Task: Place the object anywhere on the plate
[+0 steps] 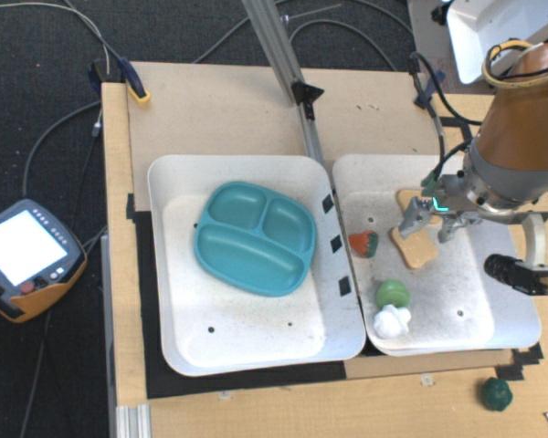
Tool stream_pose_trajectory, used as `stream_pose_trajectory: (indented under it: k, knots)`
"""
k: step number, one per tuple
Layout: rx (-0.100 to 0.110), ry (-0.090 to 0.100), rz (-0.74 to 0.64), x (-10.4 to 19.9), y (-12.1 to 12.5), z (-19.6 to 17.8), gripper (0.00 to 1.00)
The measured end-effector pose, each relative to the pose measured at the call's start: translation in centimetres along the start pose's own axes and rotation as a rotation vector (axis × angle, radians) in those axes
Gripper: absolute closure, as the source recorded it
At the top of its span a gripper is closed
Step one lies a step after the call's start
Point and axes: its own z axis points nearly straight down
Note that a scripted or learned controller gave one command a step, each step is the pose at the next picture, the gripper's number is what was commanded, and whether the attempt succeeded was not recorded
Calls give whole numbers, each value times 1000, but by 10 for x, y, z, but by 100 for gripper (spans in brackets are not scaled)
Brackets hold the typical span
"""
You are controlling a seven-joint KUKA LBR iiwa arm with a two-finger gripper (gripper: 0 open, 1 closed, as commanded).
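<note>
A teal plate (254, 237) with three compartments lies in the left bin (178, 336). In the right bin, a tan bread-like piece (416, 248) lies near the middle, with another tan bit (406, 196) showing just behind the gripper. My gripper (433, 221) hangs over this tan piece, pointing down, its fingers spread apart and nothing visibly held between them. Whether the fingertips touch the piece I cannot tell. The arm's orange band and wrist (521, 144) hide the right bin's far right corner.
The right bin (457, 336) also holds a small red and green strawberry-like item (363, 243) by its left wall and a green and white item (393, 307) near the front. A dark green ball (496, 392) lies on the bench. A metal pole (283, 53) slants across the back.
</note>
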Motion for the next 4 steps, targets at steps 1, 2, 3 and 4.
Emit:
stream_pose_trajectory:
  k: [1,2,3,4]
  knots:
    - [-2,0,0,0,1,-1,0]
    - [5,1,1,1,-3,62,0]
    - [3,1,0,0,-8,106,0]
    - [-3,1,0,0,-7,145,0]
